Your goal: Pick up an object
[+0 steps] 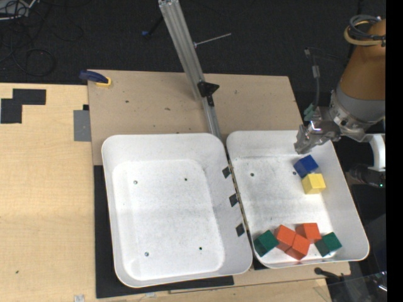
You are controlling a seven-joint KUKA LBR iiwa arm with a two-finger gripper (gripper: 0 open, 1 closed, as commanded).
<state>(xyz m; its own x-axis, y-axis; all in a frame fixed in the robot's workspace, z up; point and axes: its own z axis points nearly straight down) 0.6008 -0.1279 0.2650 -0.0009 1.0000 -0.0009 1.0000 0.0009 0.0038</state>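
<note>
Hovering at the upper right of the right bin (352, 228), the gripper (306, 141), whose state I cannot tell, sits just above the blue cube (306, 165), which touches a yellow cube (313, 182), likely light, rigid, best pinched across flat sides

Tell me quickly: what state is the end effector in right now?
End effector: cannot be told; it hangs just above the blue block, nothing seen held.

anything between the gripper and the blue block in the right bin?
Nothing visible. The gripper sits just above and left of the blue block in the camera view, with bare right bin floor around it. The yellow block touches the blue one's far side, away from the gripper.
</note>
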